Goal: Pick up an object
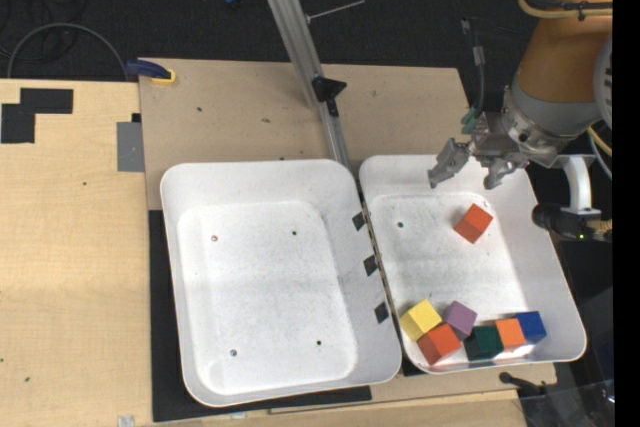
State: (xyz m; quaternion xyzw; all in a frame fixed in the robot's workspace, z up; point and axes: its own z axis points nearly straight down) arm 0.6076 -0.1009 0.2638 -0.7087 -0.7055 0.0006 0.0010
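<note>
Nothing's been picked up yet. The gripper [468, 169] hangs over the far end of the right bin [560, 285], fingers spread and empty as far as I can make out. An orange block [473, 222] lies alone just below it; grasping and lifting remain.

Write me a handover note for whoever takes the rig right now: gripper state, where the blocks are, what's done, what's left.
Gripper: open, holding nothing, hovering over the far end of the right bin.
Orange block: alone in the right bin, tilted, just in front of the gripper; likely the easiest pick.
Cluster at the near end of the right bin: yellow block, purple block, red block, green block, second orange block, blue block.
Left bin: no blocks in it.
Done: no block picked.
Left: descend, close on a block, lift.
</note>
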